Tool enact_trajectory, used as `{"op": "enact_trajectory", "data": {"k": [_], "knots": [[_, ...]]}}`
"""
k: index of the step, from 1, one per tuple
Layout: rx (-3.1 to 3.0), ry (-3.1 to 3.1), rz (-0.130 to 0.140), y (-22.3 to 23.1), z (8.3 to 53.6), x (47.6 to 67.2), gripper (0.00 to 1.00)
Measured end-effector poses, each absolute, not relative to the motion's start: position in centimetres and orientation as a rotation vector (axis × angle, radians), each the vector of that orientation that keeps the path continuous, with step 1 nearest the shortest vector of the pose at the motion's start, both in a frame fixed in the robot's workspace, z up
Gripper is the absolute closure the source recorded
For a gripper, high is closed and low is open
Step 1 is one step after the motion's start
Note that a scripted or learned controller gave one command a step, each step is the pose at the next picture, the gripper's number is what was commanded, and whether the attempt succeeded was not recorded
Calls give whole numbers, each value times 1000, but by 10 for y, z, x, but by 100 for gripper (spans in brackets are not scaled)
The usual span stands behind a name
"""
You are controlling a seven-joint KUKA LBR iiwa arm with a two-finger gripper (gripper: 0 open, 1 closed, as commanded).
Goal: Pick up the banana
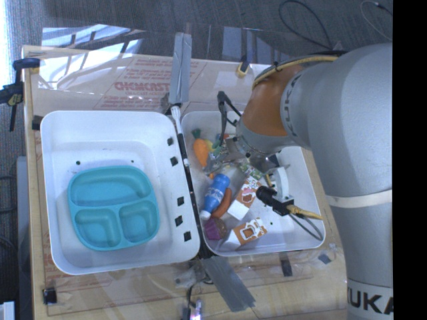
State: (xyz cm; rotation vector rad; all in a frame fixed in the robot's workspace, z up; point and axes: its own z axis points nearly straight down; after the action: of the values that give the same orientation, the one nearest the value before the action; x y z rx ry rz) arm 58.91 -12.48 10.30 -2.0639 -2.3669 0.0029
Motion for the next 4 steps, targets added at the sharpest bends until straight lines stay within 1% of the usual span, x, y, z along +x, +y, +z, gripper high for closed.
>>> {"op": "enact_trajectory", "data": {"k": [1, 2, 3, 4], "knots": [[-2064, -2367, 3, -125, 103, 589, 0], [-2088, -2338, 7, -156, 90, 645, 0], [-2112, -2322, 3, -206, 92, 657, 0], [-2115, -2326, -1, -210, 225, 657, 0]]}}
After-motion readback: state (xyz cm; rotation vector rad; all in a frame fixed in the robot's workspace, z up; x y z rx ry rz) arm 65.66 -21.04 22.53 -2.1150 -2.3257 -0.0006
